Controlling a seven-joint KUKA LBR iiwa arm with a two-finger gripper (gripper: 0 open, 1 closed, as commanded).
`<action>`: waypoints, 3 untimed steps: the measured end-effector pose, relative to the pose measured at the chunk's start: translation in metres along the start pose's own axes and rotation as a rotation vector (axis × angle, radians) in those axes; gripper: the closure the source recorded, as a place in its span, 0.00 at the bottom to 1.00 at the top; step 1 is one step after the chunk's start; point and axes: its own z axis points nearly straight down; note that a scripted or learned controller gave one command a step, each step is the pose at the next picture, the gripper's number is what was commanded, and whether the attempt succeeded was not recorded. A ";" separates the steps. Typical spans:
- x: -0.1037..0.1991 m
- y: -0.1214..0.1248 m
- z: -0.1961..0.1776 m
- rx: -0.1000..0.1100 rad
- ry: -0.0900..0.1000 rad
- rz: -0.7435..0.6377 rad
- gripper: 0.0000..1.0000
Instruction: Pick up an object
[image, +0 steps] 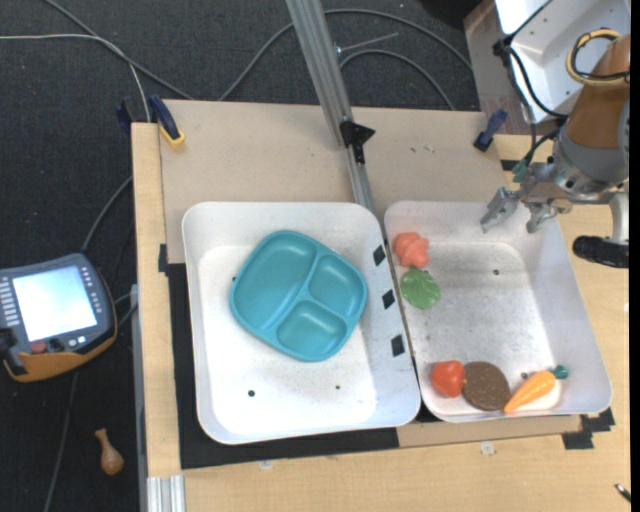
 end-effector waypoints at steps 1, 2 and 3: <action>-0.008 -0.005 0.052 -0.001 -0.001 0.002 0.00; -0.008 -0.005 0.077 -0.002 -0.001 0.000 0.00; -0.008 -0.003 0.063 -0.008 -0.004 -0.001 1.00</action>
